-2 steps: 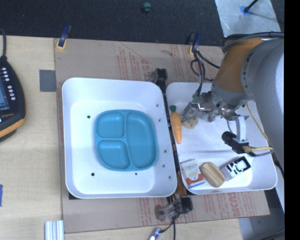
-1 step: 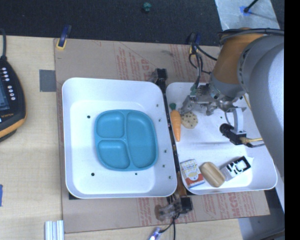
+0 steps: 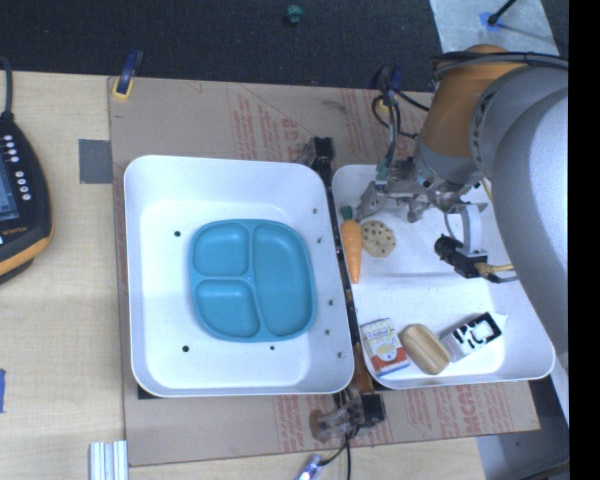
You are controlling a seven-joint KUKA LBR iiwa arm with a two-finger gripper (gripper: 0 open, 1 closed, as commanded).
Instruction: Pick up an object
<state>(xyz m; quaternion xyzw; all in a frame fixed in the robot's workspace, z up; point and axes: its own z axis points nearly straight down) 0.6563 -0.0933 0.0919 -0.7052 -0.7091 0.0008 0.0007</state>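
My gripper (image 3: 392, 206) hangs low over the far end of the right bin (image 3: 520, 368), reaching in from the right. Just in front of it lies a round brown-speckled cookie (image 3: 378, 237), close to the gripper but apart from it as far as I can see. An orange carrot (image 3: 351, 250) lies lengthwise along the bin's left wall, beside the cookie. At the bin's near end sit a small printed carton (image 3: 380, 344), a tan bread roll (image 3: 425, 348) and a black-and-white block (image 3: 476, 334).
The left bin (image 3: 150, 268) holds a blue divided plate (image 3: 252, 278). A handheld pendant (image 3: 5, 193) lies on the bench at the far left. The two bins meet along a narrow wall next to the carrot.
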